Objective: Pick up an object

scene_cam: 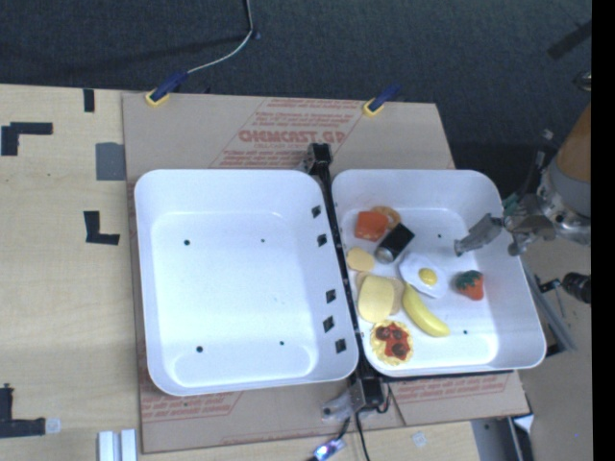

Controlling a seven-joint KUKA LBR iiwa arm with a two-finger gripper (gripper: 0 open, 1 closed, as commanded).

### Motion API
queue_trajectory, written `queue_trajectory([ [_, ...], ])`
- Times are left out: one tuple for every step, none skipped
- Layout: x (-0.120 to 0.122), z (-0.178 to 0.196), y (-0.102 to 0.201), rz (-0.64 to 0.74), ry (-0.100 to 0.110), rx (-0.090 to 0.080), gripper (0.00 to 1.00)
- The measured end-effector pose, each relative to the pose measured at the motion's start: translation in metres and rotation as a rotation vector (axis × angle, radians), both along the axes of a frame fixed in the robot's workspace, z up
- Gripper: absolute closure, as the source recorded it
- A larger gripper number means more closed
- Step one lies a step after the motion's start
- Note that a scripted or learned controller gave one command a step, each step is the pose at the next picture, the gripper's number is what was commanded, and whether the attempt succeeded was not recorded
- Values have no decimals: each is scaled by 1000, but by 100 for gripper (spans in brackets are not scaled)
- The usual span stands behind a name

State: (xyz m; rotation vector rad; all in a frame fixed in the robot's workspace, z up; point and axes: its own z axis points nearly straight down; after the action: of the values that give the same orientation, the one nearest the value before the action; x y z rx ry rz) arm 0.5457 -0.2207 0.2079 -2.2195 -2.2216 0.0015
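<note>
Right bin [509,349] (toy food), banana [424,313], fried egg [427,279]

Looks like a robotics lab: two white bins [231,185] clamped on a cardboard sheet [288,133] atop a taped desk [48,257], with loose cable [226,56] and dark carpet [404,27].

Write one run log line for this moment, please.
hand: above right bin, holds nothing | nearest: strawberry, fried egg | banana untouched | pick: not yet done
</note>
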Motion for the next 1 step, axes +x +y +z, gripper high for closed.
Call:
queue_trajectory([
  [46,-92,12,3,0,-1,0],
])
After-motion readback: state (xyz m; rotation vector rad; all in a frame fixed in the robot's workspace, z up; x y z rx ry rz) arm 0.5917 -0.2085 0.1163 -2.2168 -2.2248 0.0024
